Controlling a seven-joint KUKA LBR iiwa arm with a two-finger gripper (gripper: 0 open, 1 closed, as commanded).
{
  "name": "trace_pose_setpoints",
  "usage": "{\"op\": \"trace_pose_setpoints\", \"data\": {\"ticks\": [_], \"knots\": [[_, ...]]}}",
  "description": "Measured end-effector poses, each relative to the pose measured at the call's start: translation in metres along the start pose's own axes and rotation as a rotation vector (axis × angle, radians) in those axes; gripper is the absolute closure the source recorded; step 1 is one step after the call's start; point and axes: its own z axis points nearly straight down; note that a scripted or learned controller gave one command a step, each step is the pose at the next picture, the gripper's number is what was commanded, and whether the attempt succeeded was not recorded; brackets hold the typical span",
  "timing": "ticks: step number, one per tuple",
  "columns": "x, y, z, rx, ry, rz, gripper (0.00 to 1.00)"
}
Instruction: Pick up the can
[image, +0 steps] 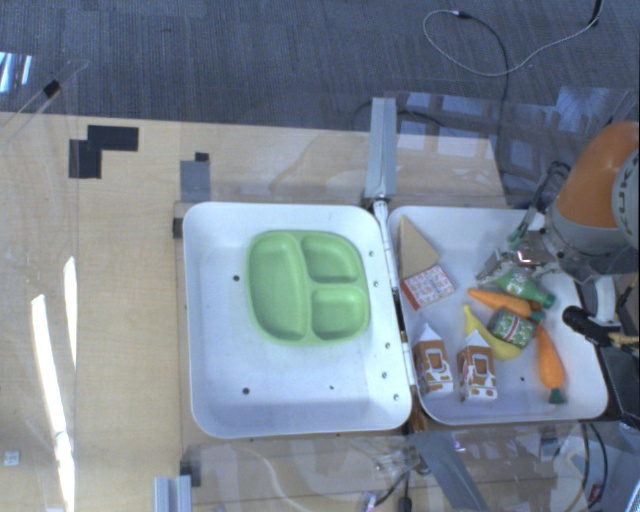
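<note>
One can (511, 327) lying just below-left of tool (520, 258), apart

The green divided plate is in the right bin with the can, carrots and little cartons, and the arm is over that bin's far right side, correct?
Not quite. The camera view shows the green divided plate alone in the left bin. The can, carrots and little cartons are in the right bin, with the arm over its far right side.

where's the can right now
In the camera view the can lies in the right bin, toward its right side, on the banana and between the two carrots.
</note>
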Motion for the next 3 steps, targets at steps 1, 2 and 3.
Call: {"op": "trace_pose_setpoints", "data": {"ticks": [1, 2, 3], "knots": [[0.004, -0.066, -0.002, -0.002, -0.002, -0.024, 0.0], [0.002, -0.114, -0.003, -0.005, -0.002, -0.045, 0.0], [0.002, -0.071, -0.002, -0.005, -0.001, -0.011, 0.0]]}}
